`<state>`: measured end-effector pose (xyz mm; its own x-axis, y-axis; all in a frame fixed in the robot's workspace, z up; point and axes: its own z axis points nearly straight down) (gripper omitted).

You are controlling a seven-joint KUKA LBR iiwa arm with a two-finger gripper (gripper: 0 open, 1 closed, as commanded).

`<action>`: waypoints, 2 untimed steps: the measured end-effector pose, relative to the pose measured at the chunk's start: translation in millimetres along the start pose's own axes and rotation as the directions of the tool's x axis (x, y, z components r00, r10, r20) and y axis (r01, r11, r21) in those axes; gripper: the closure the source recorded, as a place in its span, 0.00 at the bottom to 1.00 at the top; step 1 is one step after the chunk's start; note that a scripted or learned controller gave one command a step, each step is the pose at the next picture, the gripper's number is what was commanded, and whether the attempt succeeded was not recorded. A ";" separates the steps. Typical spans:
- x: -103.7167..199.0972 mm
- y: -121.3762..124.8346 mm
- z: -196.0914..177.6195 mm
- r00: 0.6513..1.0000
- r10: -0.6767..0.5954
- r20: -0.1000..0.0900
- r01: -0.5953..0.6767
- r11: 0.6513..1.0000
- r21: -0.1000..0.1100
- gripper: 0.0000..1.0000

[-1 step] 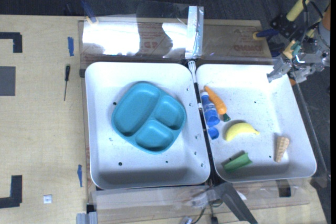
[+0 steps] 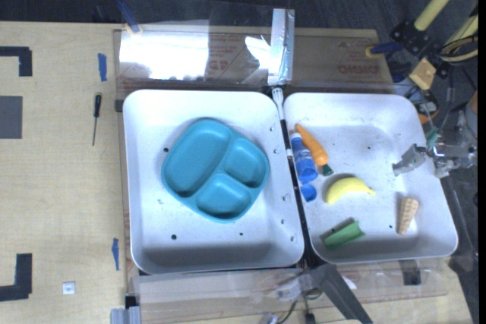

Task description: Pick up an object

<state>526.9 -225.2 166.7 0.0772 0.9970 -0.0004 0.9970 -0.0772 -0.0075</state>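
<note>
My gripper (image 2: 410,158) hangs empty over the right bin's (image 2: 364,121) far side, its grip state unreadable, so descending here risks missing the ice-cream cone (image 2: 408,213) and lemon (image 2: 348,189) nearby.

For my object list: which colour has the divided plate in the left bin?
Light blue, turquoise-like: the divided plate shows clearly in the camera view.
</note>
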 end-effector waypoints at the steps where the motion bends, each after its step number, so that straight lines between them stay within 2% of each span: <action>1: 19.5 -49.1 74.9 1.000 -0.009 -0.011 0.009 1.000 0.001 0.00; 2: 19.0 -48.2 73.4 1.000 -0.009 -0.010 0.009 1.000 -0.002 0.00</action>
<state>479.8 -202.5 93.7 0.0683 0.9976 0.0101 0.9977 -0.0682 -0.0054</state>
